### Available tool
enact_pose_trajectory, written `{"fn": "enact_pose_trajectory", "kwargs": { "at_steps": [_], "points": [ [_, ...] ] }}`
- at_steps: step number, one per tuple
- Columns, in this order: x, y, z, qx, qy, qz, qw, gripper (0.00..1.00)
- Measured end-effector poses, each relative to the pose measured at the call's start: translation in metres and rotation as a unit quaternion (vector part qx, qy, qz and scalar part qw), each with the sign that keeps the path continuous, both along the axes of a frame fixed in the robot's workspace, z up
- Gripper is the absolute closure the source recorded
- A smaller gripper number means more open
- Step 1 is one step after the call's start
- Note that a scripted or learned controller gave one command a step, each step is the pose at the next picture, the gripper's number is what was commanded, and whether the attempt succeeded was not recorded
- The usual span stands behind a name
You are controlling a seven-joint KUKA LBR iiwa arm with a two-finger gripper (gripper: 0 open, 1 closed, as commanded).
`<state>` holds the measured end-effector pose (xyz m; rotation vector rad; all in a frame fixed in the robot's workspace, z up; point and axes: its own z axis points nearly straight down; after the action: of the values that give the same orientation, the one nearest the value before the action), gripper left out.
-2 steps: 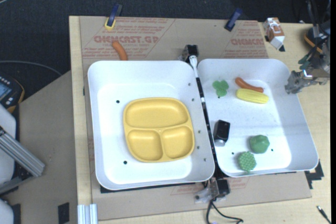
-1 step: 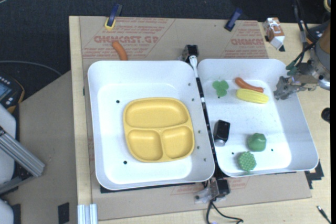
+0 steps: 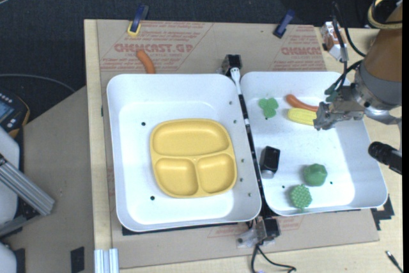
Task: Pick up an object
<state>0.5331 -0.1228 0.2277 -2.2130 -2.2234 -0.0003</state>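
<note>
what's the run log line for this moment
phase: reach | hand: above right bin, at yellow corn | held: nothing seen | left bin: yellow tray

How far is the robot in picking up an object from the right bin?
Done: the end effector has reached the right bin and sits at the end of the yellow corn, beside the orange sausage. In hand: nothing can be seen held. Left: grasping and lifting. The black block, the green pieces and the yellow tray lie untouched.
</note>
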Motion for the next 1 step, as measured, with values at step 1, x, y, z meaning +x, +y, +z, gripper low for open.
{"fn": "enact_pose_trajectory", "kwargs": {
  "at_steps": [1],
  "points": [
    [-0.0266,0.0439,-0.0119,-0.0001,0.001,-0.001,1.0000,1.00]
  ]
}}
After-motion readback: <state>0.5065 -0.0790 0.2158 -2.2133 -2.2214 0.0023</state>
